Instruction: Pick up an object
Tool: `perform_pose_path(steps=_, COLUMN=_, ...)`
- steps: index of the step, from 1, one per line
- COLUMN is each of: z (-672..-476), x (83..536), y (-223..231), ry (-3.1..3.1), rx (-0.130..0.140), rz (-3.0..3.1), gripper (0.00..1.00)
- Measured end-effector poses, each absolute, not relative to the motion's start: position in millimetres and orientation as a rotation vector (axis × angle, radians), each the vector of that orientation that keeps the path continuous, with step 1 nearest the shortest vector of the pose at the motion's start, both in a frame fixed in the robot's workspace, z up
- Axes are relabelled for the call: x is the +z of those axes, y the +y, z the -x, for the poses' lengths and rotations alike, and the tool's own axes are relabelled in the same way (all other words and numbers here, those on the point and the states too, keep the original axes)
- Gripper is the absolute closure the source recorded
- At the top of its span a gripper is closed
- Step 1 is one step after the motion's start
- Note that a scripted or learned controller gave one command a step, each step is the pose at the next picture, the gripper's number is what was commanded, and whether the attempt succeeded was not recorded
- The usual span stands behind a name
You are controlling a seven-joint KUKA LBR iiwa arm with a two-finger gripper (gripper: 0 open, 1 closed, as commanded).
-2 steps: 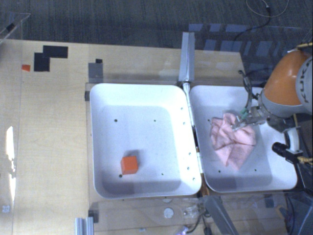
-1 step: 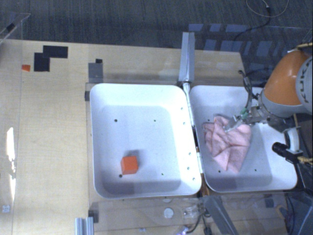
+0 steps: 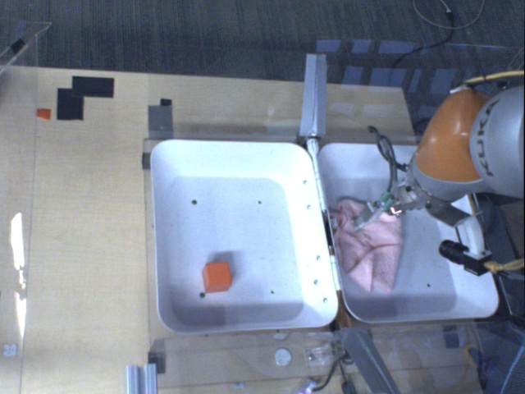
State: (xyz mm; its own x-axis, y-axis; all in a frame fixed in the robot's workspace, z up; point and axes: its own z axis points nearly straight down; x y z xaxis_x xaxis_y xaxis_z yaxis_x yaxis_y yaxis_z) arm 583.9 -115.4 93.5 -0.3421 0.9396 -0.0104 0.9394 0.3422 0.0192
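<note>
Table [image 3: 82, 245] carries two white bins. Left bin [image 3: 238, 171] holds an orange block [image 3: 217, 277] near its front wall, well apart from the arm. Right bin [image 3: 435, 294] holds a pink cloth [image 3: 369, 249]. Claw [image 3: 379, 209] sits at the cloth's upper edge; I cannot tell its state. Risk: limp fabric may bunch, slip free, or catch by one thin fold and drop on lifting.
</note>
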Motion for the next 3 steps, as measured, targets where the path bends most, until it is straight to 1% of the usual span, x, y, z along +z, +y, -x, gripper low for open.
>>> perform_pose_path(steps=1, z=-615.3, x=92.4, y=-102.5, ry=2.442, rx=0.015, rz=-1.953, gripper=0.0)
perform_pose_path(steps=2, z=-617.9, x=104.9, y=-100.2, ry=2.441, rx=0.024, rz=-1.946, gripper=1.0)
perform_pose_path(steps=3, z=-670.8, x=187.5, y=-59.0, ry=2.659, rx=0.008, rz=-1.654, gripper=1.0)
